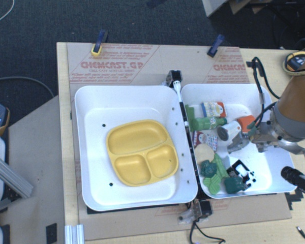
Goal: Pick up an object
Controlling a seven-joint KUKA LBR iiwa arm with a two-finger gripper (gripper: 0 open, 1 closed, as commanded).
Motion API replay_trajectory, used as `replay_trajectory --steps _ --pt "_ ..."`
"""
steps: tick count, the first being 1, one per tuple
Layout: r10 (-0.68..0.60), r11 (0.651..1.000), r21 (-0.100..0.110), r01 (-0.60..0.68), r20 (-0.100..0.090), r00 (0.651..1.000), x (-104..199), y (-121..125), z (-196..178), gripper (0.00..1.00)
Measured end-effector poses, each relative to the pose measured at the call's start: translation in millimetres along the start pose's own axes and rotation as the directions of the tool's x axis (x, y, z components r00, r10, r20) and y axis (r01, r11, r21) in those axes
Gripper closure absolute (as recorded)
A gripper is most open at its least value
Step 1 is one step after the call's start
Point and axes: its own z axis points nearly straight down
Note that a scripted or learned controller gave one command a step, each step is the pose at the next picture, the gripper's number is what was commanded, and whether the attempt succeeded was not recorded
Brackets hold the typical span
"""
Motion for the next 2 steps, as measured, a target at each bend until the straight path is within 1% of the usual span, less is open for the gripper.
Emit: replay_trajectory --steps 1,2 --pt "-0.003 1.0 -0.014 0.003 0.002 1.0 0 3 -7 0.0" --pt "-0.003 1.0 -0.007 0.003 0.0 1.0 -2 3 57 0.0"
